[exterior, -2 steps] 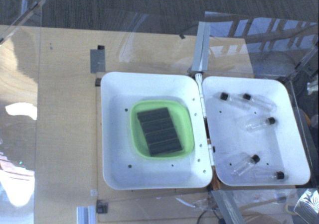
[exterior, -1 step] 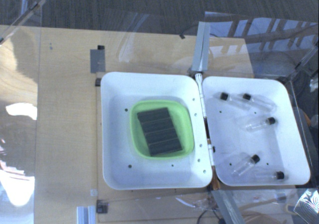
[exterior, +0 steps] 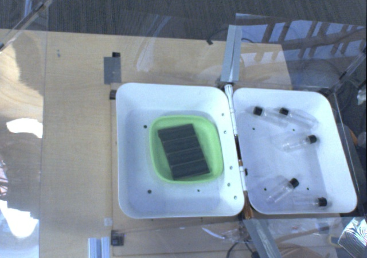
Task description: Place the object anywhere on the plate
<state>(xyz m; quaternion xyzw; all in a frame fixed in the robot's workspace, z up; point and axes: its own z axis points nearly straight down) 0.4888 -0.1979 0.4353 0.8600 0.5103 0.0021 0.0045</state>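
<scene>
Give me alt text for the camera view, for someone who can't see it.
A dark grey ridged block lies on a green square plate in the left white bin. The right white bin holds five clear vials with black caps, scattered apart.

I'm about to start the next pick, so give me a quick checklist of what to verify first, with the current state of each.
1. Green plate sits flat in the left bin: ok.
2. Plate has free space: not ok, a dark ridged block covers most of it.
3. Clear vials with black caps lie in the right bin: ok.
4. Vials spaced apart enough to pick singly: ok.
5. Arm position and gripper state: cannot tell.
</scene>
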